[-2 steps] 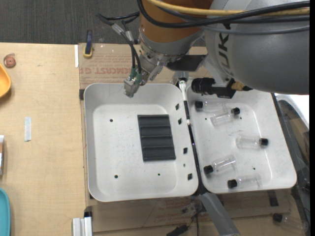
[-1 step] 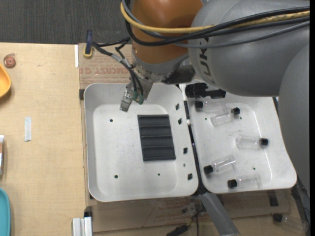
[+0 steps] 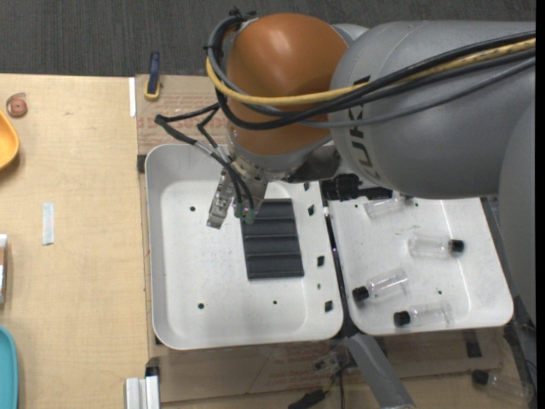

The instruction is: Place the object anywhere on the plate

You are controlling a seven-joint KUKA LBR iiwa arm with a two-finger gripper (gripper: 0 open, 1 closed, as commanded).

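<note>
camera view, left to right. the left bin held a dark ridged plate lying flat near its right wall, with bare floor to its left and in front. the gripper hung over the plate's upper left corner; whether it was spread or pressed together could not be told, and nothing was seen in it. the right bin held the likely objects, clear vials with black caps, lying on their sides and well apart. judged light, stiff, smooth and prone to roll, each would best be taken across its mid-barrel. the raised rims between the bins called for a lift before crossing, and the ridges might check rolling.
</note>
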